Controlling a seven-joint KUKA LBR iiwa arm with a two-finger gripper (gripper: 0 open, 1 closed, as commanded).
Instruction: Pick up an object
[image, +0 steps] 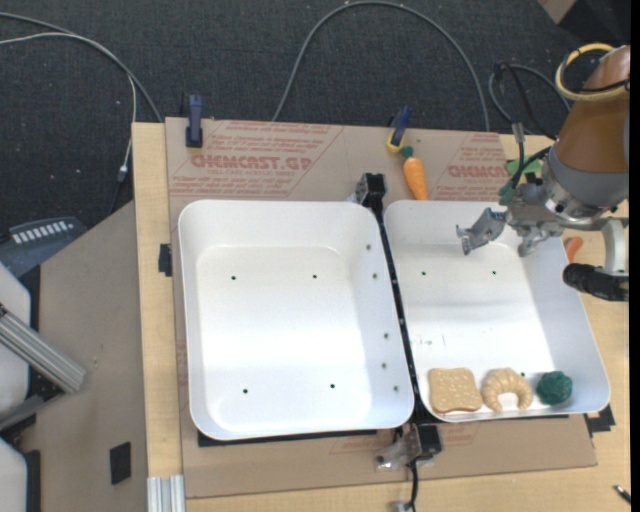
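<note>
Along the near rim of the right bin (570, 330) three small objects lie in a row: a tan cracker-like square (453, 390), a croissant-shaped piece (507, 388) just beside it, and a dark green ball (554, 387) at the right end, near the bin's near-right corner. Their position is the chief concern: a descent beside the raised rim risks a finger striking the wall, and the close spacing of the square and croissant invites a pinch that catches both or nudges one away. The flat square offers little height to grip; the ball is judged likely to roll if touched off-centre. Left of these, the left bin (290, 330) holds no candidates. Farther back, the gripper (500, 232) hangs over the far part of the right bin, well apart from all three objects, its fingers spread and nothing between them; a closure at this spot would take only air. Beyond the bins, on the worktop (260, 150), an orange carrot-like item (415, 177) lies outside either bin, near the dividing edge, and could mislead a targeting routine.
</note>
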